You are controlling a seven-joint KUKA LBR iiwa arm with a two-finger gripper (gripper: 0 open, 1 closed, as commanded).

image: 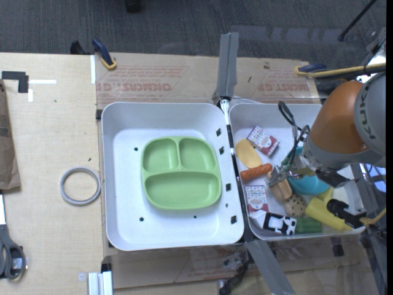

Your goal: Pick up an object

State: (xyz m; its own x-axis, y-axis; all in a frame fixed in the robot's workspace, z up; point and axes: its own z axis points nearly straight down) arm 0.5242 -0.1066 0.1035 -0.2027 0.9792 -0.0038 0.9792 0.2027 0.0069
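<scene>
My own wrist covers much of the right bin [241, 112], so whatever lies under it I cannot see. My gripper [279, 178] is a small dark tangle low among the toys, too fine to read. The blue bowl [309, 182] shows just a sliver beneath me. The scissors [11, 258] and the brown bag [8, 141] run off the left edge.

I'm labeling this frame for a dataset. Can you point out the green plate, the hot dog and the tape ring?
green plate [182, 173]: camera view, on the middle divider.
hot dog [255, 172]: camera view, mid-length of the sausage.
tape ring [64, 192]: camera view, left side of the band.
</scene>
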